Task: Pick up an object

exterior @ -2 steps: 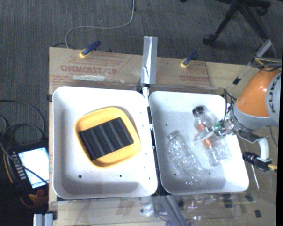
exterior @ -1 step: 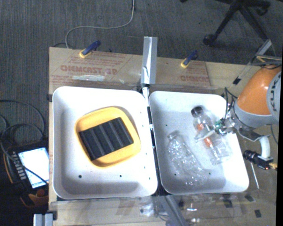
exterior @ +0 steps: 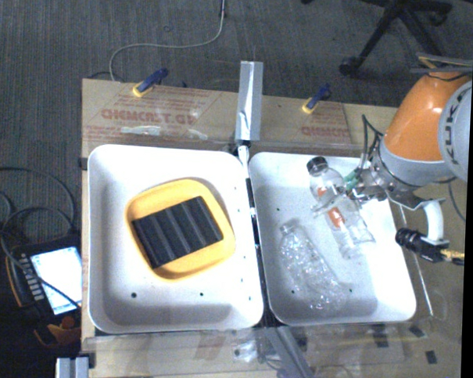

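Right bin (exterior: 388, 297) holds clear plastic bottle (exterior: 337, 212): light, slick, crushable, grab mid-body; gripper (exterior: 360, 186) state can't tell.

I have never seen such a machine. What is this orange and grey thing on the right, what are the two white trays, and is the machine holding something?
It is a robot arm, photographed by one camera fixed above the bench and looking down at a slant. Its gripper reaches in from the right. The two white trays are shallow bins. The left bin holds a yellow tray-like object with a black ribbed top. The right bin holds two clear plastic bottles: one crumpled, and one with a pale cap that lies just by the gripper. Whether the gripper holds that bottle, the picture does not show clearly.
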Controlling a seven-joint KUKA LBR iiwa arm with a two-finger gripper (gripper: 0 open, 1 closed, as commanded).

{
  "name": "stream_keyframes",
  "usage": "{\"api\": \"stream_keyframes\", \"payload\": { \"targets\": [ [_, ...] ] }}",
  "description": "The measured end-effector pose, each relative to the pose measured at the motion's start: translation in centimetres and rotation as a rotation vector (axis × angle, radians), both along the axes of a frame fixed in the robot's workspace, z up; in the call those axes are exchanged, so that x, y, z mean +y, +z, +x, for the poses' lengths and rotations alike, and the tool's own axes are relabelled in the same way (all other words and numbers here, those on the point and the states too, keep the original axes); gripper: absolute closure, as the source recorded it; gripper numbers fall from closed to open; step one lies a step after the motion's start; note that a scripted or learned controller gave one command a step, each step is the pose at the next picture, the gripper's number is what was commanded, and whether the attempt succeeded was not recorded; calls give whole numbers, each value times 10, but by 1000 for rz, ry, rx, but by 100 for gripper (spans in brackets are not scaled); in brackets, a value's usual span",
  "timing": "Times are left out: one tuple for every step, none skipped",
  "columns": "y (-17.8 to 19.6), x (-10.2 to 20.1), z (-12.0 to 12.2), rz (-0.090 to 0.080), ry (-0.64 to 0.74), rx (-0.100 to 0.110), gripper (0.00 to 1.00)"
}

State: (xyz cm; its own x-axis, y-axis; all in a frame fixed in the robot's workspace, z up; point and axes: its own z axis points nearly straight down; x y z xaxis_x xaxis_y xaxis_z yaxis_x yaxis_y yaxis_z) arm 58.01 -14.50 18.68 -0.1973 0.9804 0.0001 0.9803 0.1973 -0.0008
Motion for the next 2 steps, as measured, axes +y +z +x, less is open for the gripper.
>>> {"api": "stream_keyframes", "payload": {
  "targets": [
    [-58,1,24,-1,19,22,100],
    [9,88,88,-2,-7,1,100]
  ]
}}
